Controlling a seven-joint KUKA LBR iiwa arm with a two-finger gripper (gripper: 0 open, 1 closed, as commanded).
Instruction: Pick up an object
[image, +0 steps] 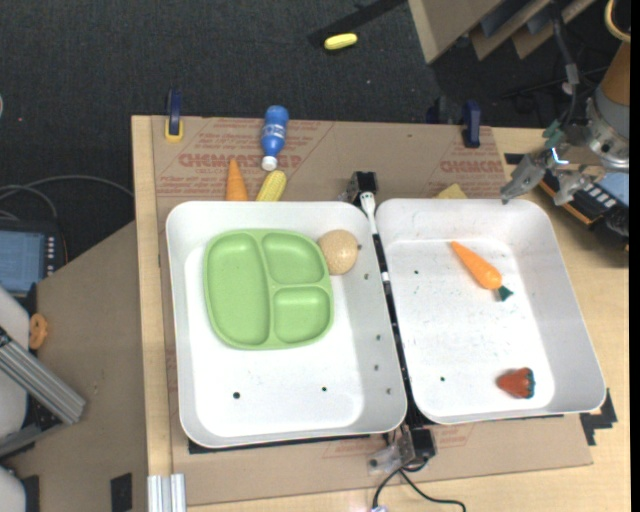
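- The carrot (477, 266) lies in my right bin (570, 300), the red strawberry (516, 382) nearer its front corner.
- My end effector (545, 172) hangs beyond the bin's far right corner; whether it is released or clenched I cannot tell.
- I judge this the approach step: next, swing in over the carrot and descend.

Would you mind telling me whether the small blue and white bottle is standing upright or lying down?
Lying down. The small blue and white bottle rests on its side on the brown cardboard behind the left white bin, beside a yellow corn cob.
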